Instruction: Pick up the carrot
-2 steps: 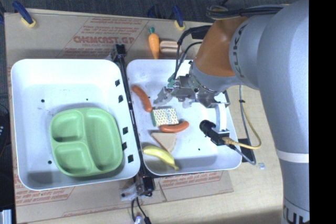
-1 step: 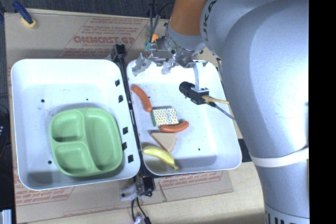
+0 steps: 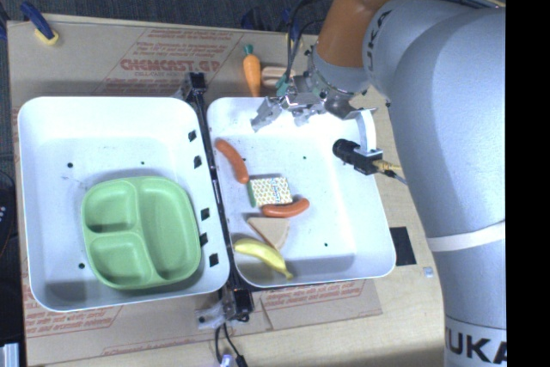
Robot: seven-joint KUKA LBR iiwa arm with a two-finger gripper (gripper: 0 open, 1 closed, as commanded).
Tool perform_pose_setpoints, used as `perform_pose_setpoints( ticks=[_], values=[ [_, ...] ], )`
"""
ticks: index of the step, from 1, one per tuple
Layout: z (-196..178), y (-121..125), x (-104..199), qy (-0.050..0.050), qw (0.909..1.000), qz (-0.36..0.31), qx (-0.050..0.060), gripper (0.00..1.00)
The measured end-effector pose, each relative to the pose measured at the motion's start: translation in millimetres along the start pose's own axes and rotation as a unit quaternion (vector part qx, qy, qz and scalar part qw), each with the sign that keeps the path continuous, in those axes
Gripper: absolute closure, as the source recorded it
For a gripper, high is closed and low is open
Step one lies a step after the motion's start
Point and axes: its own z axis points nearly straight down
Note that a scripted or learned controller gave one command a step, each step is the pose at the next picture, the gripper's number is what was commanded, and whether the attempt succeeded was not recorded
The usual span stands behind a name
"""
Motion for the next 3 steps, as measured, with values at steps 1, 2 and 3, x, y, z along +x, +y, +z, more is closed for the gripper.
perform_pose_setpoints(
  ticks=[1, 2, 3],
  values=[
    [72.2, -11.0, -93.1, 0.001, 0.9987, -0.051, 0.001, 0.0],
    [60.5, -9.5, -92.3, 0.001, 0.9986, -0.054, 0.0, 1.0],
    [3.3, -35.4, -49.1, 0.001, 0.9851, -0.172, 0.0, 1.0]
  ],
)
